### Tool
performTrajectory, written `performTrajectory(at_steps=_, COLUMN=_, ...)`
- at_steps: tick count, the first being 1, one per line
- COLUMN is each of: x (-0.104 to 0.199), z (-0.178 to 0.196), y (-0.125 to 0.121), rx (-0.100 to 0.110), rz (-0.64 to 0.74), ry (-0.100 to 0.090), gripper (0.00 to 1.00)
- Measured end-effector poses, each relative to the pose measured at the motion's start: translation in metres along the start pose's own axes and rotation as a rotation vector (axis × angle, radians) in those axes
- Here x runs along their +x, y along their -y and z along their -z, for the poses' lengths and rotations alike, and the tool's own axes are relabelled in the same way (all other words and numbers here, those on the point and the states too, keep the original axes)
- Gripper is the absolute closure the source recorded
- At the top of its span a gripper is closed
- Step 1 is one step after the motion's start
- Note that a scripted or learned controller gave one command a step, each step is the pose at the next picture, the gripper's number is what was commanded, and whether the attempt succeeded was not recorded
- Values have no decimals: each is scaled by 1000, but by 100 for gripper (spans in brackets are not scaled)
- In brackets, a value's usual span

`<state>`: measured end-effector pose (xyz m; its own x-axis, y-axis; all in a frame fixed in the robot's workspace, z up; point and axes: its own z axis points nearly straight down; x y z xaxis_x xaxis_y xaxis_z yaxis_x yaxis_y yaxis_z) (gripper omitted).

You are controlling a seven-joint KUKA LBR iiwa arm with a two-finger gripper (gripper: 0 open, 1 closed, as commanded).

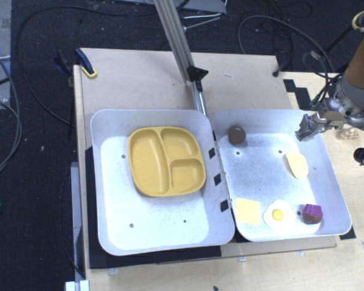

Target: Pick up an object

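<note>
In the camera view, the gripper (307, 130) hangs over the upper right edge of the right bin (261, 123). I cannot tell how the pincer stands, because it is small and dark against the rim. Nothing shows between its tips.

I take the right bin as landmark. The nearest thing to the gripper is a pale yellow oval piece (297, 165), which lies inside the bin, just below and a little left of the gripper, apart from it. A brown round object (236, 135) lies at the bin's upper left corner, well apart from the gripper. Along the bin's lower edge lie three things in a row: a yellow square slice (249, 211) at the left, a toy fried egg (278, 214) in the middle and touching the slice or almost so, and a purple object (312, 213) at the right, just beside the egg.

Left of this bin is the left bin (109, 223), touching it. It holds a yellow divided plate (167, 161) with three compartments.

Above the bins, a grey metal pole (176, 32) goes slantwise to the place where they meet.
</note>
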<state>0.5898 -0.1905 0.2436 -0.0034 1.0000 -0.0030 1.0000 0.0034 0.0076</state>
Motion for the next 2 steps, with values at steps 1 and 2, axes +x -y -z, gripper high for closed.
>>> performTrajectory(at_steps=1, x=63, z=-2, y=-12, rx=7, rz=5, ry=-5, gripper=100)
performTrajectory(at_steps=2, x=115, z=-7, y=-26, rx=6, rz=5, ry=-4, gripper=100)
